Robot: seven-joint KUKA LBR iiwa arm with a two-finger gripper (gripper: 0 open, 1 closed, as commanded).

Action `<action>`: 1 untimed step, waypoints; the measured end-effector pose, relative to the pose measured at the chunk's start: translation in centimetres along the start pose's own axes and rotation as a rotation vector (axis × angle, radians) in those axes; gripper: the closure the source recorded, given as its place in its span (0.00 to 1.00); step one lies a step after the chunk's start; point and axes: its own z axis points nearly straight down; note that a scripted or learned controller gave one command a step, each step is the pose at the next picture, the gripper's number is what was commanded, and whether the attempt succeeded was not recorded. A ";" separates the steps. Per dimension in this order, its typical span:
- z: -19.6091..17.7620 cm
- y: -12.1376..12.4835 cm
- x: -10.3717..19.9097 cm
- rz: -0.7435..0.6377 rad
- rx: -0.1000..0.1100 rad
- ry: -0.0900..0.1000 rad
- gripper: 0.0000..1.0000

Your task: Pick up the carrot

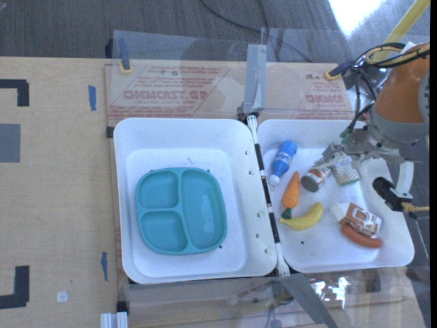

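Where the grey arm with its orange band [404,101] reaches in from the right, its two-finger gripper [346,157] hangs over the upper part of the right-hand shallow white bin [403,251], but its fingers blur into a small speckled grey packet [346,171] just beneath, so I cannot tell how they stand or whether they touch it. Just left of that packet lies a small can with a red and white label [314,179], and just left of the can is the orange plastic carrot [291,190], lying nearly upright in the view, thick end down, apart from the gripper. A blue and white toy bottle [281,160] lies tilted above the carrot, close to the bin's left wall; a yellow plastic banana [303,218] curves just under the carrot's lower end, seemingly touching it. Open white floor lies between the banana and an orange and white carton [360,218], which rests against a red-brown sausage [362,236] near the lower right rim. Across the divider, the left-hand white bin [130,142] holds a teal three-compartment plastic plate [181,210], with bare floor around it. Both bins sit on a pale wooden bench [54,203], with dark carpet [136,5] beyond its far edge.
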 end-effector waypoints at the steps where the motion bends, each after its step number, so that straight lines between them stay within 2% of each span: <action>1: 4.3 -1.3 7.7 -0.185 0.005 0.003 0.00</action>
